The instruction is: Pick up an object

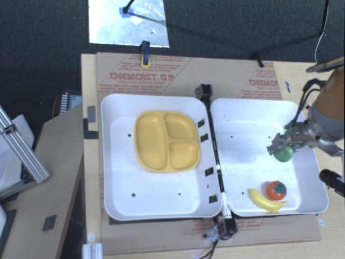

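Green ball (284, 154), right-hand bin (237, 144), right of frame centre: small, round, probably light and smooth, apt to roll; best gripped across its widest part. The claw (281, 144) sits over it, touching; whether it is open or grips the ball cannot be told. Nearby, lower right: tomato (276, 190), banana (266, 200).

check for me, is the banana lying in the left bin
No, the banana lies in the right bin, beside the tomato.

grey arm (329, 117) entering from the right, wrist angled down-left, fingers (279, 144) low over the bench
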Tool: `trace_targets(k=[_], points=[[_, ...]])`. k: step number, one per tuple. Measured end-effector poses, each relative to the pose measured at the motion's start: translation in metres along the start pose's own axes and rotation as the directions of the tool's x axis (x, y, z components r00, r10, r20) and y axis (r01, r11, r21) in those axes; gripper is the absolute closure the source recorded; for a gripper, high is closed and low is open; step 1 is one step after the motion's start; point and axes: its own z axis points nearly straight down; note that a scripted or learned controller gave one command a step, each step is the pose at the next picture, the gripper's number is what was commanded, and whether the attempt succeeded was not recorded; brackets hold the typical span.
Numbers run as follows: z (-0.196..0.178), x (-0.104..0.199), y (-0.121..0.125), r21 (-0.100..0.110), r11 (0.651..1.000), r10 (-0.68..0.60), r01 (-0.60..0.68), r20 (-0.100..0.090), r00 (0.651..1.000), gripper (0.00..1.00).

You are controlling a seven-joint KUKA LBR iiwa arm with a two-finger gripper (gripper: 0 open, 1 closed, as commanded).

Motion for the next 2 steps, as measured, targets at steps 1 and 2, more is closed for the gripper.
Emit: trace_targets(k=[1,2], points=[[-0.009,0.046,0.014,0.0,1.0,0.0,0.0,0.0,1.0,1.0],[-0.017,0.104,0.034,-0.001,1.0,-0.001,0.001,-0.001,1.0,1.0]])
